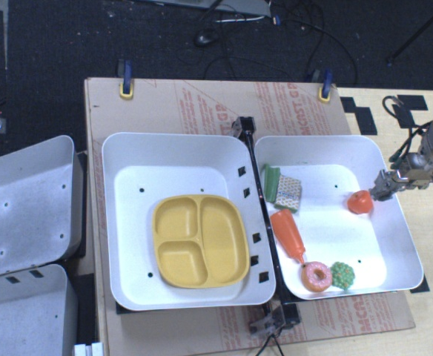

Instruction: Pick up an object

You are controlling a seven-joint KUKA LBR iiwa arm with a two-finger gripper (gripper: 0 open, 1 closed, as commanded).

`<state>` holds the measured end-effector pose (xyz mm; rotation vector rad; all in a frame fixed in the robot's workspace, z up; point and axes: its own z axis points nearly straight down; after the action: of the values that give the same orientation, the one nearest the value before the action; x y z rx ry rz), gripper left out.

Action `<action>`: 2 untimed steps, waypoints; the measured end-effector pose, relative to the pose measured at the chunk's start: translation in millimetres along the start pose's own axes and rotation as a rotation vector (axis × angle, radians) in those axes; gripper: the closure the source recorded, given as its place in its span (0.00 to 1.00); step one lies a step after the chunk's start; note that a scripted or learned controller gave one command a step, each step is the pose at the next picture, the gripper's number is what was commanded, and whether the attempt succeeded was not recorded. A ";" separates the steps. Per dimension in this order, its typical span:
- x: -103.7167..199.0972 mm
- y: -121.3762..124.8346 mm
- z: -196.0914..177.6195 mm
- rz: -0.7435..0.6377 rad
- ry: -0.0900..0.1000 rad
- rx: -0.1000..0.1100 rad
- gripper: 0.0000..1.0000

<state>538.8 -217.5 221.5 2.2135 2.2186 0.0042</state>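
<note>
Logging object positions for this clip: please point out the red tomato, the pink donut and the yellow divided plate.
red tomato [360, 202], camera view, middle of its round body.
pink donut [316, 276], camera view, on its frosted ring.
yellow divided plate [200, 241], camera view, on the ridge between its compartments.

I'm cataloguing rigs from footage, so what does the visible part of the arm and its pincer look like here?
At the right edge, a short stretch of the arm's wrist shows as a grey metallic block. Dark cables loop above it. The pincer is small and dark grey to black, narrowing toward its tip. No readable markings can be made out at this size.
</note>
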 end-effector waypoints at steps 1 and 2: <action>-0.5 1.8 -44.1 -0.001 0.000 0.001 1.00; 54.2 -3.7 -29.9 -0.005 0.006 0.009 1.00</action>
<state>534.8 -163.2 251.2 2.2157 2.2313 0.0003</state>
